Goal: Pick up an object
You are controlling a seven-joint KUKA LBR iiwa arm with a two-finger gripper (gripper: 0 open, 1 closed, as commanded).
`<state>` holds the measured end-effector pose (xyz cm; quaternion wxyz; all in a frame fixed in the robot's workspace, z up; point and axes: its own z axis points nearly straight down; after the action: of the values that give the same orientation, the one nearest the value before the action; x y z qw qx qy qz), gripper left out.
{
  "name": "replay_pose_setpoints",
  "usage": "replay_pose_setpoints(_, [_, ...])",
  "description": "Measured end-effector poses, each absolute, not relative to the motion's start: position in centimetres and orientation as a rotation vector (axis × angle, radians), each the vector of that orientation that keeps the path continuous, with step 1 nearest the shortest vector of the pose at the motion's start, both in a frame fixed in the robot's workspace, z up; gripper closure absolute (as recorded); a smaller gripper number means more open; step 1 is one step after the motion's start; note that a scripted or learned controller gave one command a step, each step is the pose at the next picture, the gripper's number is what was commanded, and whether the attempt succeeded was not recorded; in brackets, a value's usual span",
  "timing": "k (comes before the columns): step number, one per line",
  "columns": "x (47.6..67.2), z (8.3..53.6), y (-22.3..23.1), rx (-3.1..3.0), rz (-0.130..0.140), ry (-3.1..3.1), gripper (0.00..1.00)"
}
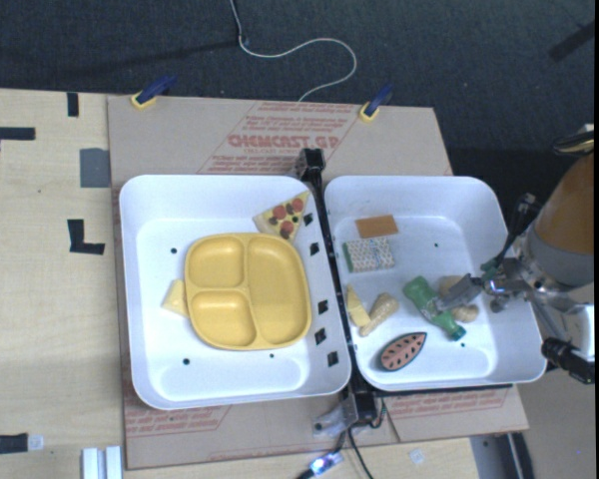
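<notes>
Where right bin (484, 200) lies, fingers (457, 290) over green object (427, 304)

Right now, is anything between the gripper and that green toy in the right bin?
Nothing visible. The gripper sits low in the right bin, right beside the green toy on its right side, with a small tan piece lying just below them.

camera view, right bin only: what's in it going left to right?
Corn cob → leaf-shaped orange toy → green toy → hand. The brown block and speckled sponge sit farther back, overlapping the corn's span, so I left them out.
</notes>
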<state>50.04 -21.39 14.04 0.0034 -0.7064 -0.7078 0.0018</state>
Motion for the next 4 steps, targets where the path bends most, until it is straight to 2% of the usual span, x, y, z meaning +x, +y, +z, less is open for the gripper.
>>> replay_pose_setpoints(1, [49.9, 8.7, -21.3, -2.217, 0.005, -2.22, 0.0])
replay_pose_setpoints(2, [50.0, 9.9, -21.2, -2.217, 0.002, -2.222, 1.0])
replay_pose_setpoints(4, [49.3, 19.9, -20.0, -2.221, -0.002, -2.225, 1.0])
